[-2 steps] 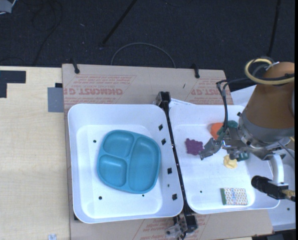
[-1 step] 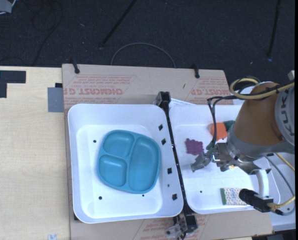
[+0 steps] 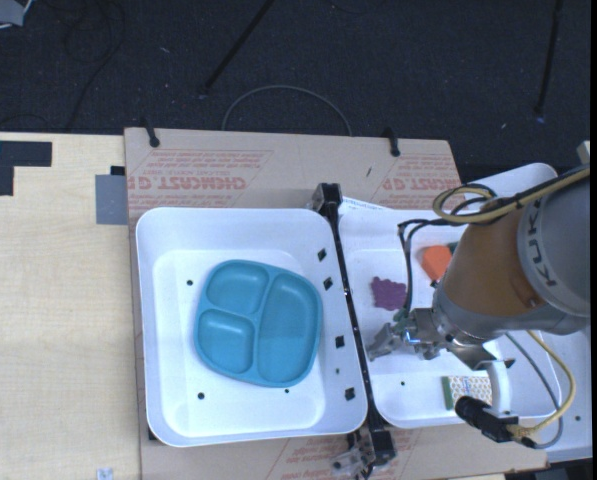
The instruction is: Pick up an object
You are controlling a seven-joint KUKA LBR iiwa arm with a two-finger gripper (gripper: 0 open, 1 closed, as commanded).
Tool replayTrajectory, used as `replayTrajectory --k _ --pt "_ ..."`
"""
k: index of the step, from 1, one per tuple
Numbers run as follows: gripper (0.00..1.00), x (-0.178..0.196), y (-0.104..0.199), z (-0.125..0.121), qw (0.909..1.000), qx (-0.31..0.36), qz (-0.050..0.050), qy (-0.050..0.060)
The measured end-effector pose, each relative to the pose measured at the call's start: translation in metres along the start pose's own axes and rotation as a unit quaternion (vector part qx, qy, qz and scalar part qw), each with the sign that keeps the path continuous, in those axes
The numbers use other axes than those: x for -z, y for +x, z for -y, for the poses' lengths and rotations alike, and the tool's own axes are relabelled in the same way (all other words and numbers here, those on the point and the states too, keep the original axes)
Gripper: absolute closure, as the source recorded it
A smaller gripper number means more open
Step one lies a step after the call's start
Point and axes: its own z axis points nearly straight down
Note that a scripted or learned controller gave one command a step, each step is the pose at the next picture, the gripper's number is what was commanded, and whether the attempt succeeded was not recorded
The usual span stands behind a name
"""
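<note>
Hovering low over the right bin (image 3: 418, 408), the gripper (image 3: 393, 336) sat near the divider between the two bins, its grey fingers (image 3: 383, 343) pointing toward the camera's left. They looked parted by a modest gap, with nothing between them. A small purple object (image 3: 387, 291) lay on the bin floor just beyond the gripper, apart from it, and an orange object (image 3: 436, 260) sat farther back, partly hidden by the arm (image 3: 498, 268). A patterned item (image 3: 466, 386) lay near the bin's front edge beneath the wrist. The left bin (image 3: 168, 368) held a blue divided plate (image 3: 258, 321).

To do this step well, I judged the gripper should centre over the purple piece, the nearest target, and spread wide enough to straddle it. It should descend until the tips nearly met the floor, close firmly, then lift straight up, keeping clear of the divider wall.
</note>
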Motion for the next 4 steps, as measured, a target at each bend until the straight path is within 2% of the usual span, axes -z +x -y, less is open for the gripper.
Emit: replayTrajectory --k 1,2,3,4 --pt "0.00 -0.013 0.000 0.000 1.0000 0.000 0.001 -0.003" --pt "1.00 -0.002 -0.001 0.000 1.0000 -0.004 0.000 -0.004" --pt "1.00 0.040 -0.005 0.004 1.0000 -0.003 0.001 -0.005" --pt "1.00 0.099 0.004 0.004 1.0000 0.001 0.001 -0.007"
